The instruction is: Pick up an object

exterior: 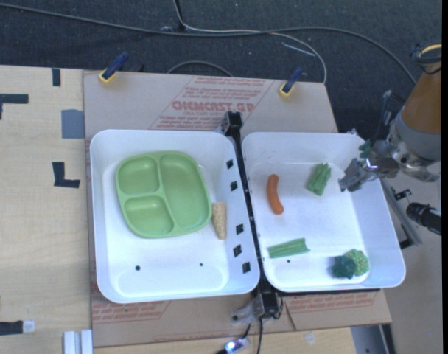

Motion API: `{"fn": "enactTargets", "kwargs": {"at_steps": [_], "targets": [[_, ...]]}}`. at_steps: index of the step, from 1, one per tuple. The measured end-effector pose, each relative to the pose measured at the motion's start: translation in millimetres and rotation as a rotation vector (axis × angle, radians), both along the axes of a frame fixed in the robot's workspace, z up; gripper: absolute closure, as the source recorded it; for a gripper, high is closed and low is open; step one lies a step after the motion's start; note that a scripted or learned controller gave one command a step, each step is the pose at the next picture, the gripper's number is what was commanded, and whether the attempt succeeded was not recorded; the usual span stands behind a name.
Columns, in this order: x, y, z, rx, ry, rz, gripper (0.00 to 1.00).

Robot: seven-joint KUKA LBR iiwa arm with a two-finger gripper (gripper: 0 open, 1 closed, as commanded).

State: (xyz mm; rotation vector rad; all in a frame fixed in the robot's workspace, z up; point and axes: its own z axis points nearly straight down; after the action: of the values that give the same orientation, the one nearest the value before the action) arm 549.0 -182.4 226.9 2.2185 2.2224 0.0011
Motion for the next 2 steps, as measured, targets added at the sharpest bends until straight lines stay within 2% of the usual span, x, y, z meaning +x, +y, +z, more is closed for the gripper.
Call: {"fn": "enactTargets", "kwargs": {"at_steps": [1,2], "targets": [[-2.1,60.6,2.0,0.002,0.002,0.005,1.00],[-14.1,119.9,8.8,0.003,0.003,0.006,1.00]]}}
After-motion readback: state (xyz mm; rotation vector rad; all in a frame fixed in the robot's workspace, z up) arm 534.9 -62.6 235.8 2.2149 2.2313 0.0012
